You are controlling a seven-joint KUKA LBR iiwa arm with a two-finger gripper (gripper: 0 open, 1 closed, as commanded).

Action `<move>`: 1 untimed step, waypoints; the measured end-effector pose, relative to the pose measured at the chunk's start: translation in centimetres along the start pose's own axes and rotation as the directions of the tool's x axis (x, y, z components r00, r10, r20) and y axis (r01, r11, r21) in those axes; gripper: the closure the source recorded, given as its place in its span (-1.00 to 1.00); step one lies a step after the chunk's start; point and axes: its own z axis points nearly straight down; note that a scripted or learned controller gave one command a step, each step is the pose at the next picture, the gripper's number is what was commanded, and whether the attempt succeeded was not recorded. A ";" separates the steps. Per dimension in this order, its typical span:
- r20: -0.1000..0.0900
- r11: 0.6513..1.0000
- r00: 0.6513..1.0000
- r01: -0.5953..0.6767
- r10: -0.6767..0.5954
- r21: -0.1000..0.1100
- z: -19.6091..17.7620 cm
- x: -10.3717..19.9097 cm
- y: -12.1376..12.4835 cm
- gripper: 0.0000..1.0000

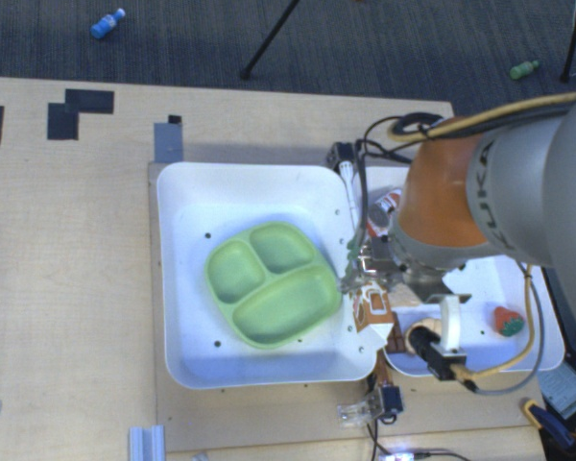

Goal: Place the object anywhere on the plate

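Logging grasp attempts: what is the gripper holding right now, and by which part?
Cannot be told: the gripper sits over the seam between the bins, beside the green plate, and its underside is hidden.

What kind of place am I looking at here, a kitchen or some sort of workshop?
Most likely a robot test lab, not a kitchen: a robot arm with loose cables reaches over white bins on a wooden bench, with a green plate for practice.

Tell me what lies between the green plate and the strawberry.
In the camera view, the arm's wrist sits between the green plate and the strawberry.
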 end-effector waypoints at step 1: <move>0.000 1.000 1.000 -0.004 0.004 -0.001 0.0 -0.3 -0.3 1.00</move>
